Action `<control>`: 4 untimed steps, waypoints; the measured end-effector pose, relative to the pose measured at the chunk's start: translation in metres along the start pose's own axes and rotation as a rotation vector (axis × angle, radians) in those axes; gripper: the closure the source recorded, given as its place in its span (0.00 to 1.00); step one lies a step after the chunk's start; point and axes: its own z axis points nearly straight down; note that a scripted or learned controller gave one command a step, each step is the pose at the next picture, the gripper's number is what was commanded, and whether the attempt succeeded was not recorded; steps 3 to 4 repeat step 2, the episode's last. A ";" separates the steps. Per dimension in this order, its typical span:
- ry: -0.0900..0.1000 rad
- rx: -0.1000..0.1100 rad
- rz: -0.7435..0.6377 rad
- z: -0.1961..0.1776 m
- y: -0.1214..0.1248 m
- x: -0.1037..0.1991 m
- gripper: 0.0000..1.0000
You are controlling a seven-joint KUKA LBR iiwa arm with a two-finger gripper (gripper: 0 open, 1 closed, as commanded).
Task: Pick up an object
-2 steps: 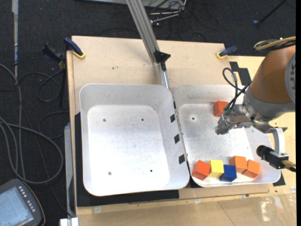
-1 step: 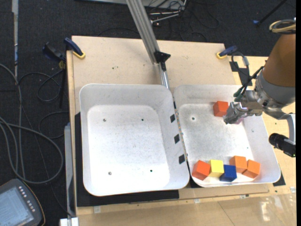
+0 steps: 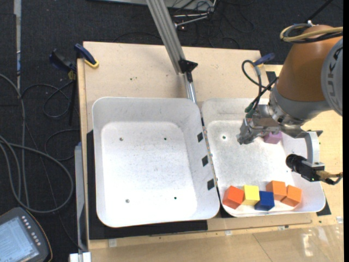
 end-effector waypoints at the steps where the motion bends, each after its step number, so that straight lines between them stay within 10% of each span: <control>1: 0.001 0.001 -0.001 0.014 0.004 0.060 1.00; 2: 0.000 -0.002 -0.001 0.010 0.008 0.114 1.00; 4: 0.000 -0.002 -0.001 0.010 0.008 0.114 1.00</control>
